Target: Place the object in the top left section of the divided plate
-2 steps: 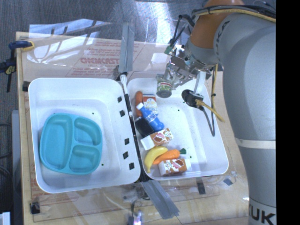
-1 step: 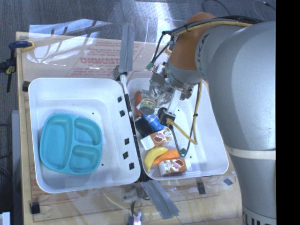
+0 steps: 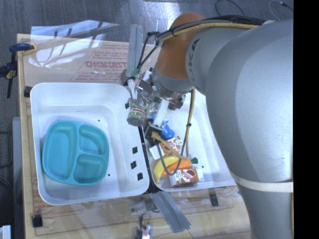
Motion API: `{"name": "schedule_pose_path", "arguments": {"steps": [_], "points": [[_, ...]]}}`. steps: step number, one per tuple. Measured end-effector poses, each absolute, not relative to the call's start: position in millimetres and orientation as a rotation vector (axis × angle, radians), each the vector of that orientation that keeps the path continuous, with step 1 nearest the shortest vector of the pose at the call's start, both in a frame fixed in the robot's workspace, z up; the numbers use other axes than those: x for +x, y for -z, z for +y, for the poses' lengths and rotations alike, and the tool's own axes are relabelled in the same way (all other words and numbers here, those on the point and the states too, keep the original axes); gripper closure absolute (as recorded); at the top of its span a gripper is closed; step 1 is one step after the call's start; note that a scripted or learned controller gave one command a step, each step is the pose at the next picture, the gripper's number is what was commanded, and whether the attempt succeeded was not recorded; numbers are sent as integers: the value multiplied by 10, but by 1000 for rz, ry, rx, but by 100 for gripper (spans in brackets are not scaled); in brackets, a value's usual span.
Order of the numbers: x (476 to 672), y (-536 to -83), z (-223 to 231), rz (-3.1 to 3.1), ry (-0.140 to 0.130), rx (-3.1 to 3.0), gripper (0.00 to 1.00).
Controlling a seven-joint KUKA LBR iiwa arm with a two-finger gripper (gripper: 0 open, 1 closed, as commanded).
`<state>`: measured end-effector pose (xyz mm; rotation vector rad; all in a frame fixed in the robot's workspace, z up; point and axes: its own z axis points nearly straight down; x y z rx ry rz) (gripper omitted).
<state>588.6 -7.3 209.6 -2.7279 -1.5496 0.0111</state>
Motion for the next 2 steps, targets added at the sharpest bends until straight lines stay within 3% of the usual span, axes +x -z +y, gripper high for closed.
{"name": "schedule_pose_path", "arguments": {"steps": [1, 2], "points": [[5643, -1906, 691, -1440, -10, -2789, 100], [5645, -1908, 684, -1437, -8, -2791, 0]]}}
